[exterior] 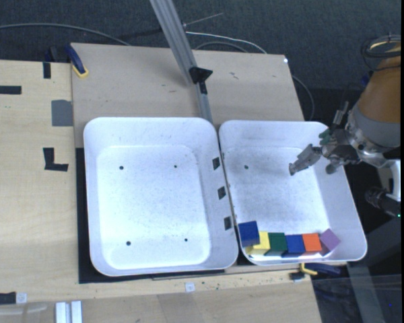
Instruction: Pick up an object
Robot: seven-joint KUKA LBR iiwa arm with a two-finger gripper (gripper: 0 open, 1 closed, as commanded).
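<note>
Several small blocks lie in a row along the front wall of the right bin (269, 194): a blue block (248, 232) on a yellow one (259, 247), then a green block (277, 242), another blue block (295, 244), an orange block (312, 242) and a purple block (329, 239). My gripper (314, 165) hangs over the right bin's far right part, well behind the blocks. It is open, with one finger (299, 163) reaching left, and nothing sits between its fingers.
The left bin (148, 194) sits beside the right one, with small black clips (221, 192) along the shared wall. A slanted metal pole (175, 32) rises from behind the bins. Cables run across the dark floor at the back.
</note>
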